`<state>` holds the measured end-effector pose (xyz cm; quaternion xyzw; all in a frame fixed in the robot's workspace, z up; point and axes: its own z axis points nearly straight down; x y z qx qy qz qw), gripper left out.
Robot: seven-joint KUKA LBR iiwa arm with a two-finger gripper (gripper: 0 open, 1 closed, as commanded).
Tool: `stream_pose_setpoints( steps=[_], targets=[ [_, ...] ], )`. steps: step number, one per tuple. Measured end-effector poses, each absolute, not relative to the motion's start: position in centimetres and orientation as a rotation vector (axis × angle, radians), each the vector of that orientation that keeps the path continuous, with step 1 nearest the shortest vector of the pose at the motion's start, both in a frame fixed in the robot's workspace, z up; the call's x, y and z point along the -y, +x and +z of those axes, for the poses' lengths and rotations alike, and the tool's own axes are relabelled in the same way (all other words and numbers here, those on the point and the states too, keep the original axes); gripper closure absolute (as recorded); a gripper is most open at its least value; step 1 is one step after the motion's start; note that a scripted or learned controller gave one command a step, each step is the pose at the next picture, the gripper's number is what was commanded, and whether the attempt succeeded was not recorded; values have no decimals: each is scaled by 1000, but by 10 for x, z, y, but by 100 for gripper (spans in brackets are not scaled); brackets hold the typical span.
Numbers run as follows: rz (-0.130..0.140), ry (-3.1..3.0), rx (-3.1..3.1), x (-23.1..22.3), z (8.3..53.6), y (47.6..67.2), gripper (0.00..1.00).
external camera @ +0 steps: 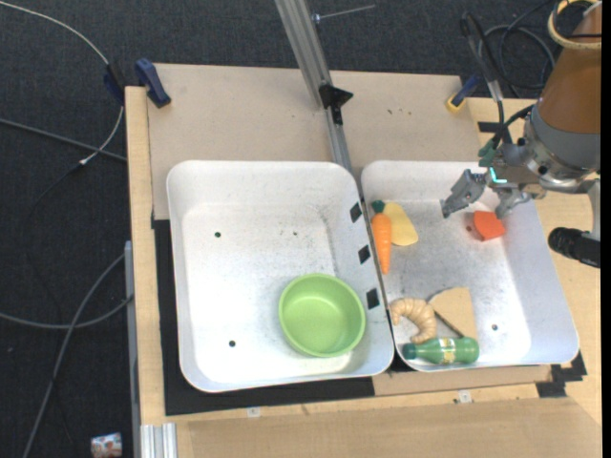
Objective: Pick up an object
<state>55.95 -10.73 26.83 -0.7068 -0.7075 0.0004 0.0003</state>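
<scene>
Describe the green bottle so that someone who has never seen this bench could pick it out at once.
Look in the right-hand white bin, along its near edge. The green bottle lies on its side there, just below a tan croissant-shaped toy and a tan wedge. It is the only green item in that bin; the green bowl sits in the left bin.

The pale wooden table (239, 113) carries two shallow white bins side by side. The right bin (535, 322) sits beneath the pincer (487, 201); the left bin (191, 256) lies well off to its far side. Blue clamps (151, 82) grip the table's back edge, beyond the pincer.
</scene>
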Motion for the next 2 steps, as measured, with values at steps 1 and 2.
stream_pose_setpoints(
  steps=[1,2],
  targets=[
    [1,-2220,2222,107,268,560,0],
    [7,-2217,2219,103,205,560,0]
  ],
)
